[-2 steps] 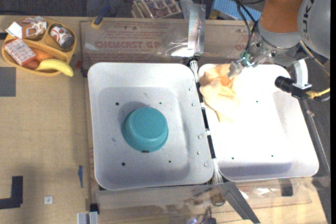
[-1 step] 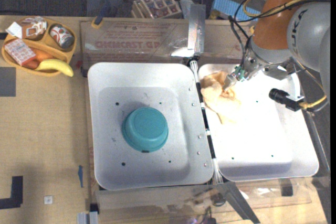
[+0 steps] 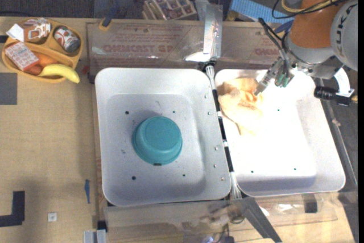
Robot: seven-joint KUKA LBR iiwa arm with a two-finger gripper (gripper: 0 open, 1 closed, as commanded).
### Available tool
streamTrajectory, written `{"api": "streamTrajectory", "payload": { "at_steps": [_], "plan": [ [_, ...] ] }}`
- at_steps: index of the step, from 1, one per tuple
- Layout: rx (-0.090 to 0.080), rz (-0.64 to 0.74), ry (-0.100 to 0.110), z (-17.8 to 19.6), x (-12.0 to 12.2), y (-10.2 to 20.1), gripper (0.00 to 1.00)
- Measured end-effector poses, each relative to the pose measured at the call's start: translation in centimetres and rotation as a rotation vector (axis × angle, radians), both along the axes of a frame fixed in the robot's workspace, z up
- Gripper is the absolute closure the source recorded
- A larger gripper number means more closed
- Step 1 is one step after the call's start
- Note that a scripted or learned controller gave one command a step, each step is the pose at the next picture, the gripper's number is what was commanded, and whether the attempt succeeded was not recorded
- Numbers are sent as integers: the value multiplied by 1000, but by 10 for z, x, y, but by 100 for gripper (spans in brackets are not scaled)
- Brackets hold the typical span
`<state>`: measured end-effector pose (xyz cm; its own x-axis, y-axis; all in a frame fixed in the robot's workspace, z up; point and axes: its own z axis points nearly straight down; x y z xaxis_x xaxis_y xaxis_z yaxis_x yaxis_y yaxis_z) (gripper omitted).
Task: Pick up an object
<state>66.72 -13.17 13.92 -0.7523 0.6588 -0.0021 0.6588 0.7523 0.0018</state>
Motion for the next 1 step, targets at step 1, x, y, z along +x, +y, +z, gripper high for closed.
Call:
{"api": "streamTrajectory", "payload": {
  "at_steps": [1],
  "plan": [
    [1,356,2,61,-23,66,100]
  ]
}}
